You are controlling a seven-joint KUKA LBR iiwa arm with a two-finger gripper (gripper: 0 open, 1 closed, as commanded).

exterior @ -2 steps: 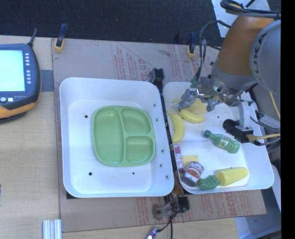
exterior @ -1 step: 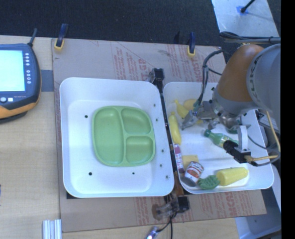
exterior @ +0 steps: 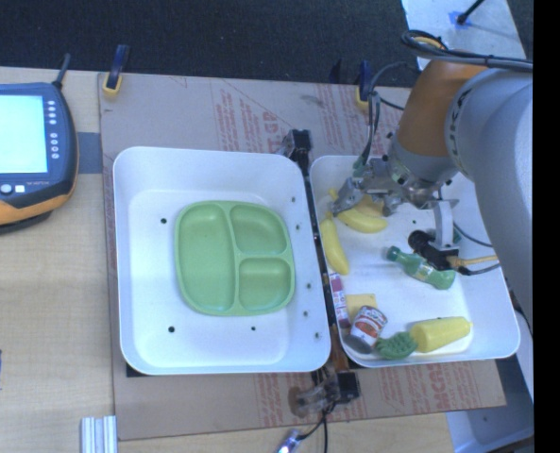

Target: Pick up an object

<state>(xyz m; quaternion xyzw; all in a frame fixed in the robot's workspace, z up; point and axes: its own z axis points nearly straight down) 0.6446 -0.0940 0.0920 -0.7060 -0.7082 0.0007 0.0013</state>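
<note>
Reaching in from the right, the gripper (exterior: 366,199) is seen low over the right bin (exterior: 492,343), directly above a yellow banana-like piece (exterior: 364,221) at the bin's upper left. Whether that piece is gripped cannot be told. A second yellow piece (exterior: 334,246) lies just beside it.

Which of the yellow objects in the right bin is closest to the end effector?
The yellow lemon-like piece directly below the end effector; the banana and corn lie farther away.
</note>
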